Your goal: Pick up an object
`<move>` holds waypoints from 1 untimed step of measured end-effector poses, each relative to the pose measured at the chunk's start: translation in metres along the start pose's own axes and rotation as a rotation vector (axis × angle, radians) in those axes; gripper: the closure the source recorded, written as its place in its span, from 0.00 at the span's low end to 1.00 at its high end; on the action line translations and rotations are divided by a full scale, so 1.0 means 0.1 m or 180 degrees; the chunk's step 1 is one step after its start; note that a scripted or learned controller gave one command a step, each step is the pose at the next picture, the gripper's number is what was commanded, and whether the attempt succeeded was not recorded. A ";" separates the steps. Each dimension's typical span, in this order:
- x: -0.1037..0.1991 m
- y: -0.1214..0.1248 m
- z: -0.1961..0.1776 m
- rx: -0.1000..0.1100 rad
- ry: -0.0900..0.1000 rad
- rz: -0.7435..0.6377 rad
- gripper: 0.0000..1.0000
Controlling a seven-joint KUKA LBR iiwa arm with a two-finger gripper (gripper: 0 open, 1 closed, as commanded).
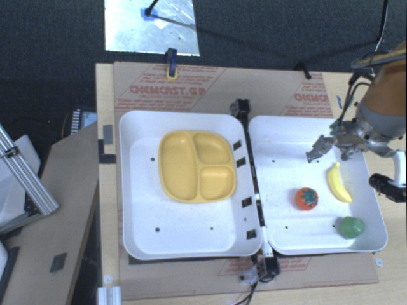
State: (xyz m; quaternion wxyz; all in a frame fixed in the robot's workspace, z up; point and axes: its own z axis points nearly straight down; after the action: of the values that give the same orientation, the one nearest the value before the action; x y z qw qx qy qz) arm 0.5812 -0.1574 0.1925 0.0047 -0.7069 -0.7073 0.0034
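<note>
Reaching in from the right, the grey arm (385, 103) with its orange band holds the gripper (332, 147) low over the upper right part of the right bin (280, 129); its fingers stand spread apart with nothing between them. Just below and right of the gripper lies a yellow banana (338, 183), apart from the fingers. Further below and a little left sits a small orange-red fruit with a green top (306, 198), and below right, near the bin's corner, a green round fruit (350, 227). Well to the gripper's left, across the black-clipped seam between the bins, the left bin (137, 189) carries a yellow divided plate (196, 166). Both bins rest on a brown printed cardboard sheet (191, 88) laid over the bench. Beyond it, far up and left of the gripper, a shiny metal sheet (152, 18) lies on dark carpet, crossed by black cables.
</note>
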 end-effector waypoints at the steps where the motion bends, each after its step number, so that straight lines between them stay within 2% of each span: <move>1: 0.00 0.03 -0.08 -0.0040 -0.0007 -0.0009 0.00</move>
State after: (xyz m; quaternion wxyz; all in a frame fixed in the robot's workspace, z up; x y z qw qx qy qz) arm 0.5843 -0.1571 0.2000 -0.0005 -0.7059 -0.7083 -0.0003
